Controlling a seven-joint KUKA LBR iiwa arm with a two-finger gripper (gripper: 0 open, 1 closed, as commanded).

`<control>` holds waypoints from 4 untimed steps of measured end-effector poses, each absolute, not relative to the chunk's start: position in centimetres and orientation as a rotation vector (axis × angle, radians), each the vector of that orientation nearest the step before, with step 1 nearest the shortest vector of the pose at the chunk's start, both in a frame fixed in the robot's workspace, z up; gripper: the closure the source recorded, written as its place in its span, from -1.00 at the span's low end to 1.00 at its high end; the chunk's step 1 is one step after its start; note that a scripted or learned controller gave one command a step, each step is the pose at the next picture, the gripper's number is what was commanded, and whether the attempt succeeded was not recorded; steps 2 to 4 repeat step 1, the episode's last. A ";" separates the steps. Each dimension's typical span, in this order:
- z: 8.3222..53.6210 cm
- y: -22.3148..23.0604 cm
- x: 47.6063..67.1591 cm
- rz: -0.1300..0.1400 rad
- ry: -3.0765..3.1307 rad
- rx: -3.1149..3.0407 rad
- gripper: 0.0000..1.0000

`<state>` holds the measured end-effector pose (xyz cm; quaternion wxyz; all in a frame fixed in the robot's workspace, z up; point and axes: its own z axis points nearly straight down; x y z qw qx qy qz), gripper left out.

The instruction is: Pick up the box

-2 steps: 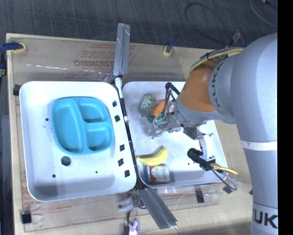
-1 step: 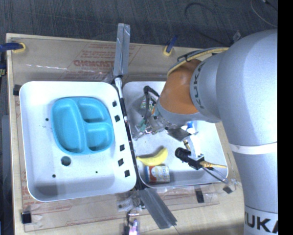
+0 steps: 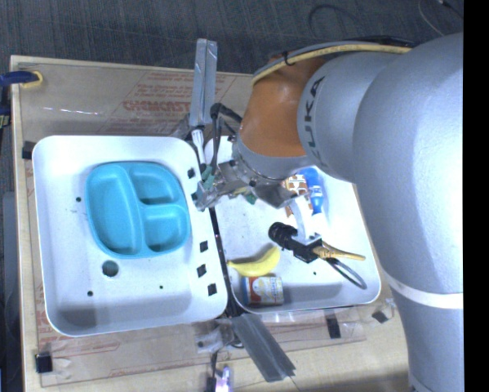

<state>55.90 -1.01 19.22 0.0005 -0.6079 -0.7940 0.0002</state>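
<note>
Dark carpet surrounds a pale bench (image 3: 105,96) bearing two white bins (image 3: 64,292); whether the fingers (image 3: 207,190) grip anything, I cannot tell.

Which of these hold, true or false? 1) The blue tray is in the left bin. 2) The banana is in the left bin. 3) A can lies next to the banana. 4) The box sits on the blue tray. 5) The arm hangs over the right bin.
1) True. The blue tray lies in the left bin.
2) False. The banana is in the right bin, near its front edge.
3) True. The can lies just in front of the banana.
4) False. The box is in the right bin, partly hidden under the arm.
5) True. The arm covers the back of the right bin, and the gripper is near the wall between the bins.
</note>
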 end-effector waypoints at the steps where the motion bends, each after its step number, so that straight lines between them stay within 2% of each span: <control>1: 25.4 2.4 52.3 0.004 -1.817 -2.560 1.00; 4: 25.4 2.4 52.3 0.004 -1.817 -2.560 1.00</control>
